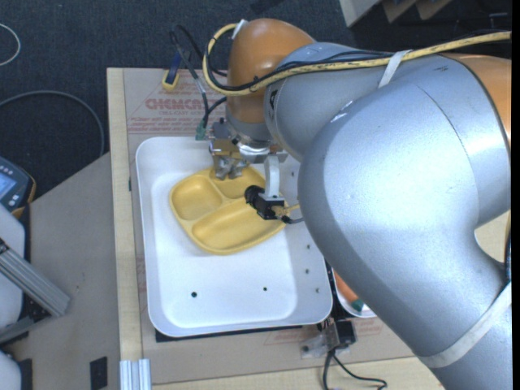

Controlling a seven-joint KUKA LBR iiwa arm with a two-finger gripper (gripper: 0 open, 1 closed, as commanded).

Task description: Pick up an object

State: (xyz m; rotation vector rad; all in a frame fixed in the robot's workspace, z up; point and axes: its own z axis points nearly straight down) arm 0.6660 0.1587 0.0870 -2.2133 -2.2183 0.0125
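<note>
In the left shallow white plastic bin (236, 315), upper half, lies a yellow plastic divided tray (215, 214) with several compartments, slightly tilted, its far edge toward the bin's back wall. The end effector (230, 167) sits right at that far edge of the tray, at or just above the rim of the upper compartment. Can't tell how it is set, spread or pressed together: the metal tips are small and partly lost against the yellow plastic, and nothing is clearly seen pinched between them. A black cable connector (258, 201) hangs off the wrist over the tray's right side. The grey arm with orange band (390, 177) comes in from the right and covers most of the second bin; a bit of an orange object (348, 291) peeks out beneath the arm there, too hidden to identify. A yellow cable (341, 63) runs along the top of the arm. The bins rest on a wooden bench board (130, 242) with red printed lettering near its far end. Dark carpet floor (73, 39) lies behind and left.
</note>
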